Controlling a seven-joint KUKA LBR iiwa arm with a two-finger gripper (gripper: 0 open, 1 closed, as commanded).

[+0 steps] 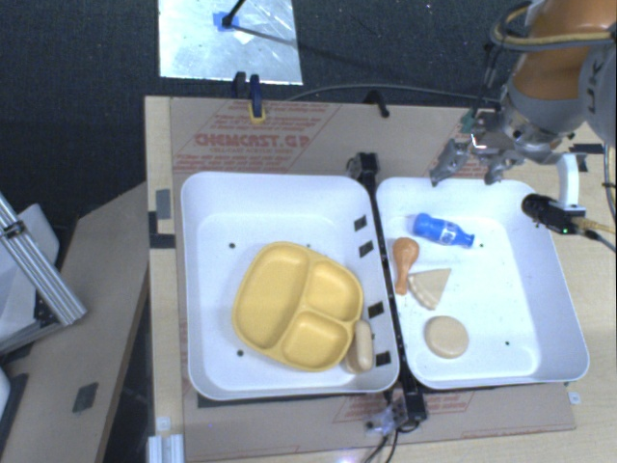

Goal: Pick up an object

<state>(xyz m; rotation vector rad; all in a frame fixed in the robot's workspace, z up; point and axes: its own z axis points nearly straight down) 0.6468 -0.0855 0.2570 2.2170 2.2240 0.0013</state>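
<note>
My gripper (469,171) hangs over the far edge of the right bin (554,287), fingers spread and open, with nothing between them. Below it and a little left, a blue bottle (443,230) lies on its side in the right bin. An orange drumstick-shaped piece (404,261) rests near the divider, a pale wedge (431,286) beside it, and a round tan disc (446,337) nearer the front. In the left bin (207,258) a yellow divided tray (299,305) lies flat, with a beige bread-like piece (362,345) at its right front corner.
A black divider (384,278) runs between the two bins. A shiny square sheet (229,25) lies on the dark floor behind the bench. A metal frame (34,268) stands at the left.
</note>
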